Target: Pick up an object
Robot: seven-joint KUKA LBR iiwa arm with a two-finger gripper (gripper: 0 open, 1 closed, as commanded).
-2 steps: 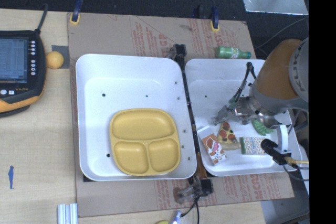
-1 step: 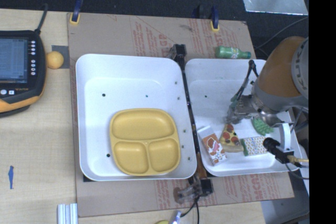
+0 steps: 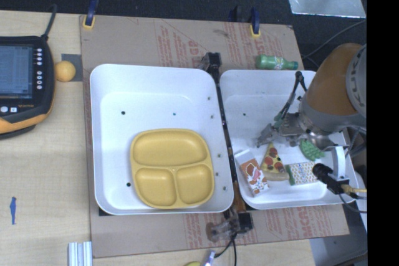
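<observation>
Lower right bin: carton, pizza slice, green packet are held. Gripper is seen just above the slice, fingers apart, nothing clamped. Left bin: yellow tray.

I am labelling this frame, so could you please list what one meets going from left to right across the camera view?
Handheld control pendant → orange ball → yellow divided tray → small red carton → pizza slice toy → green patterned packet.
</observation>
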